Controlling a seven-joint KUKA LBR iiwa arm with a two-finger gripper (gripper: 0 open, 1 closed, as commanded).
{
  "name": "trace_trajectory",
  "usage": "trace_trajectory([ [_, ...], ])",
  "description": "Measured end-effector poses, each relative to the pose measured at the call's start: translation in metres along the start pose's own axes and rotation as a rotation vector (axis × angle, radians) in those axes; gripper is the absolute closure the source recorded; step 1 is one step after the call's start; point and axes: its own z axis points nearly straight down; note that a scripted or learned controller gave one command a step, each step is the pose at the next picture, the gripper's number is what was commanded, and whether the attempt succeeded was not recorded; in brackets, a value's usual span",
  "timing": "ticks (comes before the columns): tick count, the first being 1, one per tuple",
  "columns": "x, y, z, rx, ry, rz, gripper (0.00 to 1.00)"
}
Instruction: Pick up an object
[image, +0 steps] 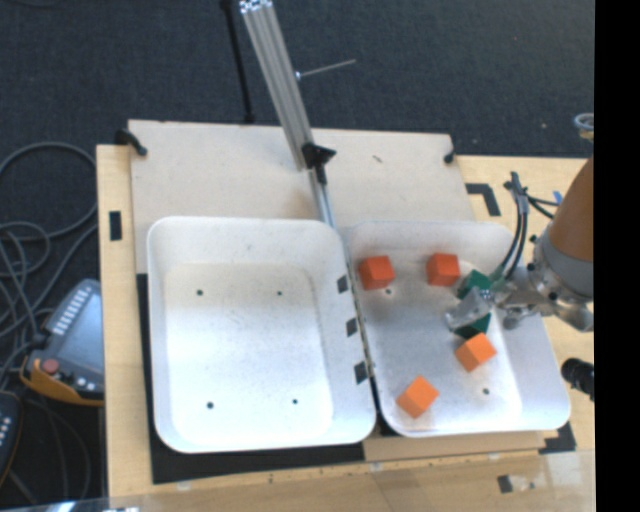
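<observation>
Orange cubes, four of them, lie in the right bin (540, 395), and we see the pincer (468, 318) low among them, reaching in on the grey arm (570, 240) from the right. One cube (476, 351) sits just below the pincer, close against its tip; we cannot tell whether they touch. Another cube (442, 268) lies just above it, a third (376, 271) above and further left, and the fourth (417, 396) well below and to the left. A green piece (478, 284) shows at the pincer's upper side. Whether the pincer stands wide or narrow we cannot tell, and we see no cube between its tips. Far to the left of the pincer lies the left bin (160, 300), next to the right one.
</observation>
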Motion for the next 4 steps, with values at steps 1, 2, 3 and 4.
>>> trace_trajectory([
  [1, 0.037, 0.042, 0.15, 0.002, -0.001, -0.007, 0.0],
  [2, 0.041, 0.103, 0.147, -0.002, 0.0, -0.009, 0.0],
  [3, 0.059, 0.157, 0.147, -0.001, 0.001, -0.009, 0.0],
  [4, 0.057, 0.156, 0.136, 0.002, -0.002, -0.014, 1.0],
])
